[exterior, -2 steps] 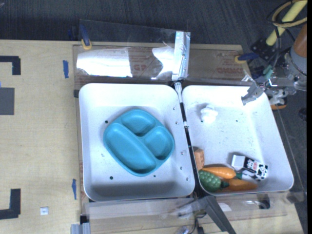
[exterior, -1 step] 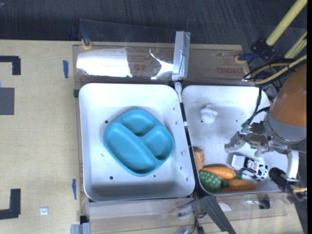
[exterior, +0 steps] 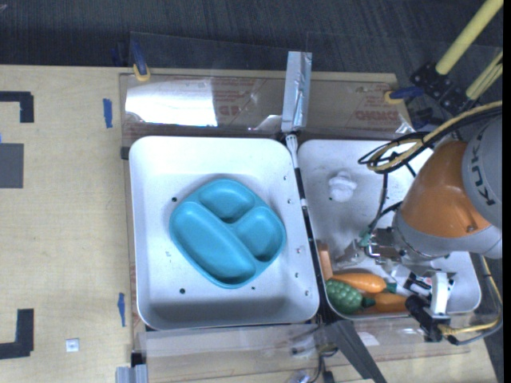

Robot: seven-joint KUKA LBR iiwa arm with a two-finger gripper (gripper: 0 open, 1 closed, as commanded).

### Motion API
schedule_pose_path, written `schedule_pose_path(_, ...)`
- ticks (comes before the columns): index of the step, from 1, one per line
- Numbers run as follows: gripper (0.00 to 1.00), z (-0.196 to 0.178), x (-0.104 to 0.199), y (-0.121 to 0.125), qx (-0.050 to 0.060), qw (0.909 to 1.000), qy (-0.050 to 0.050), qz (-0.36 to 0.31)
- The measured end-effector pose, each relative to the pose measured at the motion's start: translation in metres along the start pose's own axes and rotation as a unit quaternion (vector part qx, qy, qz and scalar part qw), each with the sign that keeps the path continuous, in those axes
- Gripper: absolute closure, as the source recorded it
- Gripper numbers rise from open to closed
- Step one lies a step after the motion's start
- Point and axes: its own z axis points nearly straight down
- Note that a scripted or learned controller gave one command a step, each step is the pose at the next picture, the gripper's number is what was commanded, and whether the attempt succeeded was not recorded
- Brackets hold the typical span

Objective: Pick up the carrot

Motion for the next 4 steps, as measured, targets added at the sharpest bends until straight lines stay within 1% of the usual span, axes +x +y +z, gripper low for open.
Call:
schedule_pose_path(1,0.0,0.0,0.0,0.001,-0.001,0.9894,-0.001,-0.145)
schedule_pose_path(2,0.0,0.0,-0.033,0.004,-0.001,0.9757,-0.001,-0.219)
schedule_pose_path(3,0.0,-0.099,0.037,0.028,0.0,0.9682,0.0,-0.25)
schedule_pose_path(4,0.0,0.0,-0.012,0.001,0.0,0.9529,-0.001,-0.303)
